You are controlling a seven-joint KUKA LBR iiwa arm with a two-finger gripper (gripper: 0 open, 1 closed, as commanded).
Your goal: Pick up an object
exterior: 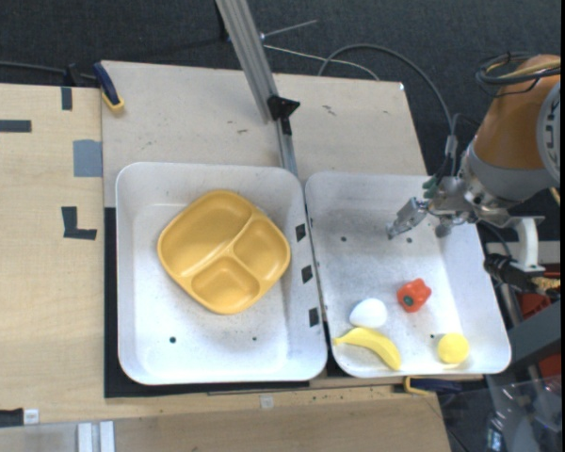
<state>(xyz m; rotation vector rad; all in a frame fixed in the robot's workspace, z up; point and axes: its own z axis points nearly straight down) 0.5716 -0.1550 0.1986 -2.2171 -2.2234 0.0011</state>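
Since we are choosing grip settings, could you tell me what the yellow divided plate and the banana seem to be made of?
The yellow divided plate looks like moulded plastic: one even colour, soft sheen, rounded compartment ridges. The banana is probably a plastic toy: smooth, uniform yellow, no speckling, though the view is too coarse to be sure.

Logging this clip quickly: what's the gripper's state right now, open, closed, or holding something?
Gripper: open, holding nothing, above the right bin.

Even, bright overhead light, soft short shadows, mild overall softness, no strong glare.
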